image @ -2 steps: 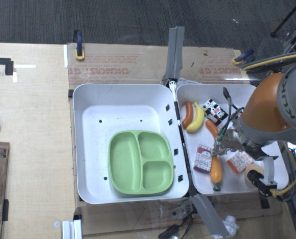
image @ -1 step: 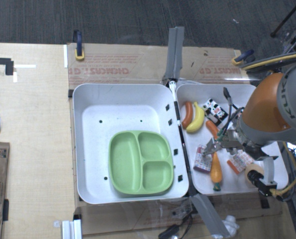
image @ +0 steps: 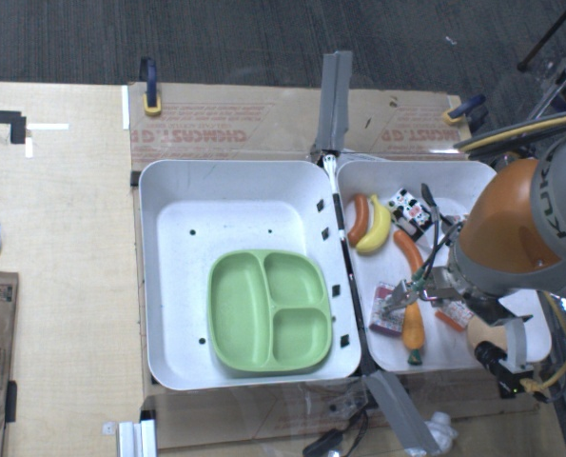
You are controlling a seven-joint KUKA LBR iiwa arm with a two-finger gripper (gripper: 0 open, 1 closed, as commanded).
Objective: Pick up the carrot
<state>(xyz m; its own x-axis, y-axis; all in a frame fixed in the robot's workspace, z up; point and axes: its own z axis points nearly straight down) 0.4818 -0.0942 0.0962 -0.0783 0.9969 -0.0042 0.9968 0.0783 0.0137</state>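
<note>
Carrot lies in the right bin, near that bin's front edge, with its orange body pointing up the frame and its dark green stem end toward the front wall. Just left of it sits a small purple-and-white packet, close enough that the two look to be touching. The gripper hangs directly above the carrot's upper end, reaching in from the grey arm with the orange band at the right; whether its pincer is open or closed cannot be told from this slanted view, and nothing can be seen held in it. Further back in the same bin a yellow banana rests against a red-brown sausage, both near the divider between the bins. A second slim orange piece lies between the banana and the gripper, and a black-and-white patterned toy sits toward the back. The left bin holds a green divided plate with three compartments, placed toward its front right corner. Both bins rest on a wooden bench.
</note>
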